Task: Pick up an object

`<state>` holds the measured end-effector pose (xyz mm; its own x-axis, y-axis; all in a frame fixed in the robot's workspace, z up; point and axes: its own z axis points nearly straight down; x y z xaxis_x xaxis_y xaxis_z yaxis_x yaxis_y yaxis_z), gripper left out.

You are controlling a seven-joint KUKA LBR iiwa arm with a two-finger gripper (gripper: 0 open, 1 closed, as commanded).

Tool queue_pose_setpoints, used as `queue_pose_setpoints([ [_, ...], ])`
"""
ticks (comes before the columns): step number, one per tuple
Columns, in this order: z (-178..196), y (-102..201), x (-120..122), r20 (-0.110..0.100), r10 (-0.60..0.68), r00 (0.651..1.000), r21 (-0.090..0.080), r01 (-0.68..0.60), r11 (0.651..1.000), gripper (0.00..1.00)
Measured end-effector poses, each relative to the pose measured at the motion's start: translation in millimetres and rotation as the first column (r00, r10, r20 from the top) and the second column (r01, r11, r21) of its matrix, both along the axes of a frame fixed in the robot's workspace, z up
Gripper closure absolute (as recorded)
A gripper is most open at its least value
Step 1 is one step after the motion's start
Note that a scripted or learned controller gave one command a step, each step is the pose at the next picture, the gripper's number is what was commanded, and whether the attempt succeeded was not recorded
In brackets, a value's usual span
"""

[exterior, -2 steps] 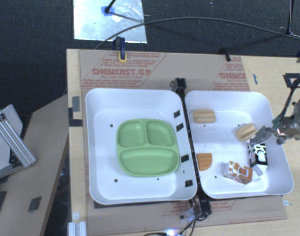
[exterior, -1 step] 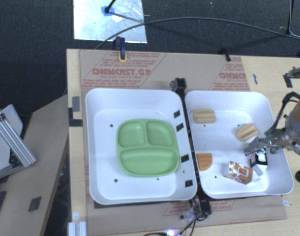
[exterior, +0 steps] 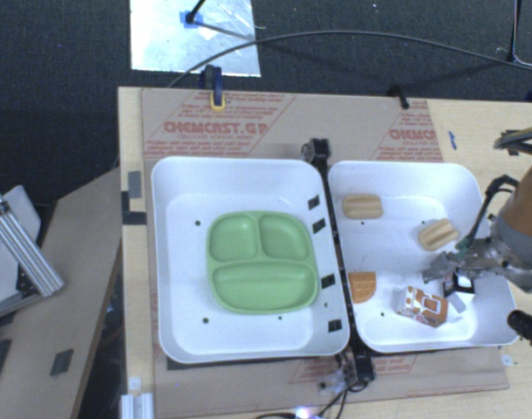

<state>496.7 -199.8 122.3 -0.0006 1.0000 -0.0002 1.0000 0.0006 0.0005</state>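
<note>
The gripper point(exterior: 453, 273) hangs low over the right bin point(exterior: 475, 186), near its right wall, with the grey arm point(exterior: 523, 225) coming in from that side. How wide it stands I cannot tell; the metal parts blur together there, and nothing plainly sits in its grasp. Just below and to the left of it lies a small box point(exterior: 423, 305), brown and white patterned, tilted on the bin floor, very close to the gripper and perhaps touching it. Just above and to the left rests a tan roll point(exterior: 438, 233), close by. Farther left, a second roll point(exterior: 363, 206) lies near the top of the bin, and an orange wedge point(exterior: 362, 286) sits by the wall between the bins. Beyond that wall, well apart from the gripper, the left bin point(exterior: 174, 234) holds a green tray point(exterior: 262, 262) with three compartments.
</note>
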Motion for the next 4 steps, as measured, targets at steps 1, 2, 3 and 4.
queue_pose_setpoints([
  [1,13.4,-1.1,1.5,0.005,-0.001,1.000,-0.003,0.001,1.000,1.00],
  [2,76.6,2.9,5.5,0.007,0.004,1.000,-0.002,-0.004,1.000,1.00],
  [3,114.7,2.5,7.3,0.006,0.004,1.000,-0.002,-0.004,1.000,1.00],
  [4,105.6,48.4,9.0,0.001,0.007,1.000,0.001,-0.007,1.000,1.00],
])
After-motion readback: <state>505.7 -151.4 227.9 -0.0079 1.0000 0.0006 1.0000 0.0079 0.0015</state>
